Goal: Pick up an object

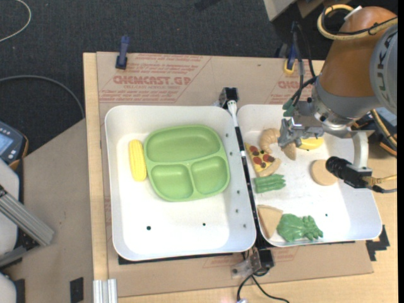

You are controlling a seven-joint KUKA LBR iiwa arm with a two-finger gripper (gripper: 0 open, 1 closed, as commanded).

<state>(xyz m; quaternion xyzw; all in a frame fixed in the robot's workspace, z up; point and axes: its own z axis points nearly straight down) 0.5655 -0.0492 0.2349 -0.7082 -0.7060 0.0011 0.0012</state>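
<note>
My gripper [291, 137] hangs low over the back of the right bin [374, 223]. It sits between a tan lumpy food piece [270, 137] on its left and a yellow piece [312, 144] on its right, and partly covers both. I see nothing lifted in it. In the same bin lie a pizza slice [262, 160], green beans [269, 183], a round tan cookie [321, 174], a tan wedge [267, 218] and a green leafy toy [300, 227].
The left bin [115, 169] holds a green divided plate [186, 163] and a yellow corn cob [136, 160]. A black rail [243, 169] runs between the bins. A black fitting with cable [346, 172] on the arm hangs over the right bin's right side.
</note>
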